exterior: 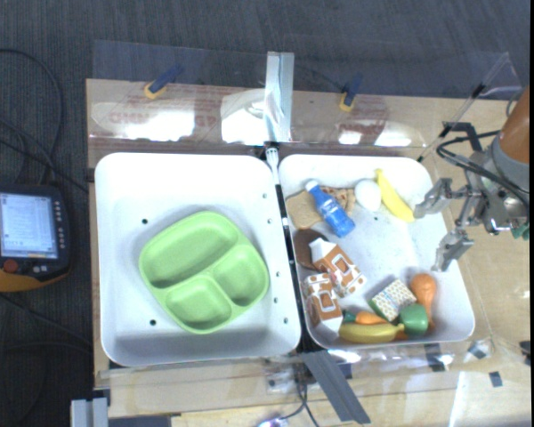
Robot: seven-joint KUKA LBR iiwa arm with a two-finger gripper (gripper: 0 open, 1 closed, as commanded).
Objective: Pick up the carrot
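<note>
On the left, a green divided plate [205, 269] lies in the left bin [116, 238]. In the right bin [458, 327], a blue bottle [329, 209] lies near the top, with a white egg [368, 194] and a yellow banana [393, 196] beside it. Lower, there are small printed boxes [331, 278]. The carrot [423, 289] stands near the bin's lower right corner, just above a green pepper [415, 319] and another banana [369, 332]. The tool [445, 222] hangs over the right edge of this bin, above the carrot and apart from it. Its two fingers [449, 251] are spread wide, and nothing is between them or touching them.
</note>
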